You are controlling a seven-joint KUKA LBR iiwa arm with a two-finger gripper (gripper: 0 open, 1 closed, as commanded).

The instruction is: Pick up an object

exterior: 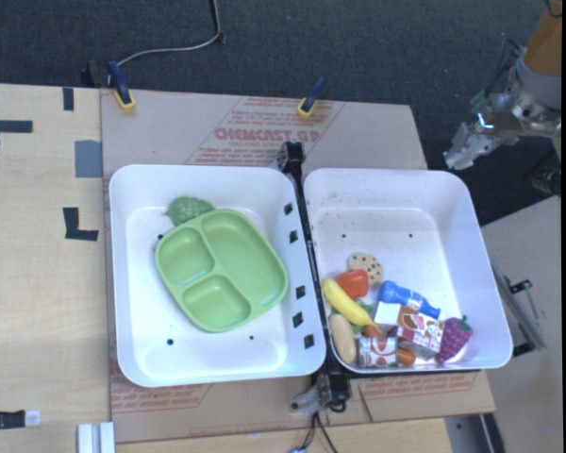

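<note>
While the claw (474, 138) hangs beyond the far right corner of the right white bin (453, 189), fingers' spread impossible to tell, the yellow toy banana (347, 303) lies diagonally among toys heaped toward that bin's near edge.

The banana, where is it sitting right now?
The banana lies in the right bin, near its left wall, between the tomato and the blue carton.

Dark grey carpet floor (358, 26), light wood bench top (28, 281), cardboard sheet (264, 130) clamped on it, black cable (184, 36) trailing.
</note>
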